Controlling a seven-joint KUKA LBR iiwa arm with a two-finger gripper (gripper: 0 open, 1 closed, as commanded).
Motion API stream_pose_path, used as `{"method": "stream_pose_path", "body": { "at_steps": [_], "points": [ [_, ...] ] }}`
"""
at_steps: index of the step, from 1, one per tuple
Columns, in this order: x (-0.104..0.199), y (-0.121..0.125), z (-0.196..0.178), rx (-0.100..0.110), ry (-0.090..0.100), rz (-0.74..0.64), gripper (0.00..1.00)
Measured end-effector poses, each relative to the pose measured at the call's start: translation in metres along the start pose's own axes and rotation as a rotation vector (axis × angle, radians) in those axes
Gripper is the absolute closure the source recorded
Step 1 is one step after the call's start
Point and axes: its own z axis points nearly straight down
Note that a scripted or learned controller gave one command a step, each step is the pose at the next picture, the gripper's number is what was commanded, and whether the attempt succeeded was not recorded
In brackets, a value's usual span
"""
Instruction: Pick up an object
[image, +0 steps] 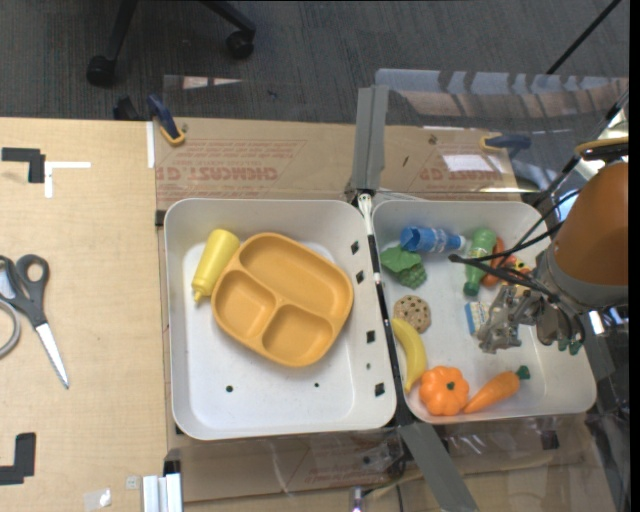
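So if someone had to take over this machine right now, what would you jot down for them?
Hand: low over the right bin, near its right side; whether it is open or shut can't be made out, and nothing is visibly held.
Right bin: toy banana, pumpkin, carrot, cookie, blue bottle, green bottle, green block.
Left bin: yellow divided tray, yellow bottle.
Done: nothing lifted yet.
Left: grasp one object and raise it.
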Motion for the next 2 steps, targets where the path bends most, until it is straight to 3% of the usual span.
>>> {"method": "stream_pose_path", "body": {
  "at_steps": [1, 2],
  "points": [
    [0.000, 0.000, 0.000, 0.000, 0.000, -0.001, 0.00],
    [-0.057, 0.003, 0.048, -0.001, 0.001, 0.153, 0.00]
  ]
}}
